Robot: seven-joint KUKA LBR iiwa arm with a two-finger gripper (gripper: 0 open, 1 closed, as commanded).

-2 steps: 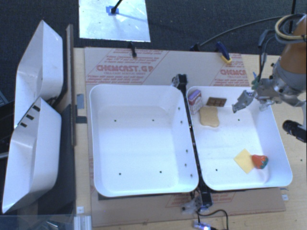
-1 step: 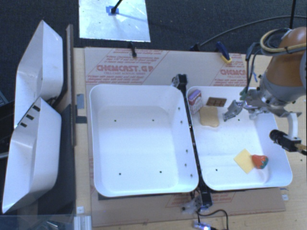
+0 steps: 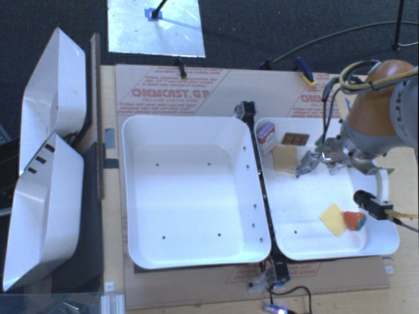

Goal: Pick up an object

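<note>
bins: 2, left bin (image 3: 190,195) | right bin (image 3: 308,241): 1 small carton (image 3: 265,138), 1 brown block (image 3: 294,139), 1 tan block (image 3: 284,157), 1 yellow block (image 3: 333,220), 1 orange-red toy (image 3: 354,220) | gripper (image 3: 308,164): jaw state cannot be told

Landmark: right bin (image 3: 386,244)
Left bin (image 3: 190,188): just left of the right bin, side by side
Small carton (image 3: 265,138): in the right bin's far-left corner
Flat bar (image 3: 294,139): in the right bin, just right of the small carton
Square block (image 3: 284,158): in the right bin, just nearer than the flat bar
Gripper (image 3: 309,163): over the right bin, just right of the square block
Wedge (image 3: 333,220): in the right bin's near-right part
Round item (image 3: 355,221): in the right bin, touching the wedge's right side
</note>
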